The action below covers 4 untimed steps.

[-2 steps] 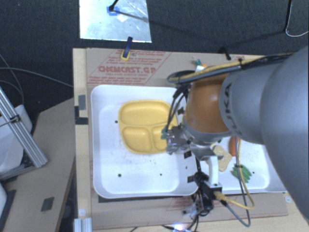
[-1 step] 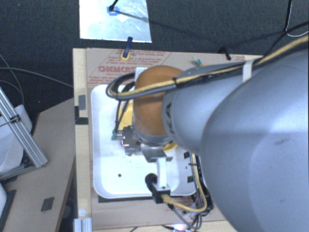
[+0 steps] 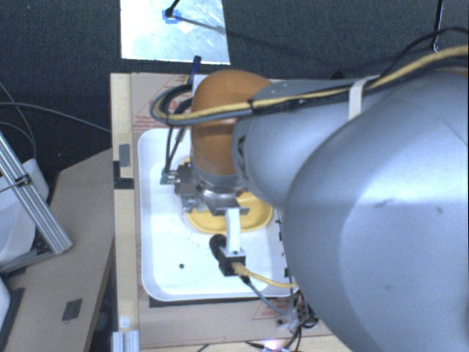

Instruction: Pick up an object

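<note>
- Arm (image 3: pixel 381 196): grey, reaching in from the right of my camera view; its bulk covers the right side of the desk, and the orange band (image 3: pixel 216 123) sits above the wrist.
- Gripper (image 3: pixel 220 196): I see it pointing down into the white bin, over the yellow object. The wrist hides the fingers from me, so I cannot tell whether they are open or closed.
- Yellow object (image 3: pixel 253 217): flat and rounded, lying on the bin floor directly under the gripper, partly covered by it.
- White bin (image 3: pixel 157 270): shallow, on the desk (image 3: pixel 124 270); a small dark speck (image 3: pixel 182 265) lies near its front.
- Cables (image 3: pixel 172 105): yellow and black, looped along the arm and around the wrist.
- Shiny sheet (image 3: pixel 176 20): on the dark floor beyond the desk.
</note>
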Tool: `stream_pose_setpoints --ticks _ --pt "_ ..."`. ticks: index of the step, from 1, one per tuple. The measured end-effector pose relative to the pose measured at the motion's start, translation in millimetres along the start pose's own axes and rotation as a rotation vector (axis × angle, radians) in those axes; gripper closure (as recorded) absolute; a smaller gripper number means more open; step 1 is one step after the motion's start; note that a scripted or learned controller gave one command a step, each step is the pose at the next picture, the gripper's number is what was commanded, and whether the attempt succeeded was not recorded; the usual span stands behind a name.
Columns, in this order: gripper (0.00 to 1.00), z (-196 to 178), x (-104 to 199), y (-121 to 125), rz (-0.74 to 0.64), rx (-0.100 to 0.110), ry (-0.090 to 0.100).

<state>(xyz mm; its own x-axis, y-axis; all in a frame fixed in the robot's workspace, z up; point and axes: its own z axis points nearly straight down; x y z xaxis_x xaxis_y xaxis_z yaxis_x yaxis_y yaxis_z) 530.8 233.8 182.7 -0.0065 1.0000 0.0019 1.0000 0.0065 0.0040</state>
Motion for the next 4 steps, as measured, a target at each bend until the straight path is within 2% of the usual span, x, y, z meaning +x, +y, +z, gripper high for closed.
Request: stream_pose_setpoints --ticks 1,2,3,4 --pt "1.00 -90.0 2.0 -45.0 -0.001 -0.001 0.003" --pt "1.00 85.3 1.0 -21.4 0.003 0.006 -0.001" --pt "0.00 87.0 0.8 -22.4 0.006 0.012 -0.001" --pt "0.00 98.9 -121.5 -46.7 0.017 0.010 -0.006"
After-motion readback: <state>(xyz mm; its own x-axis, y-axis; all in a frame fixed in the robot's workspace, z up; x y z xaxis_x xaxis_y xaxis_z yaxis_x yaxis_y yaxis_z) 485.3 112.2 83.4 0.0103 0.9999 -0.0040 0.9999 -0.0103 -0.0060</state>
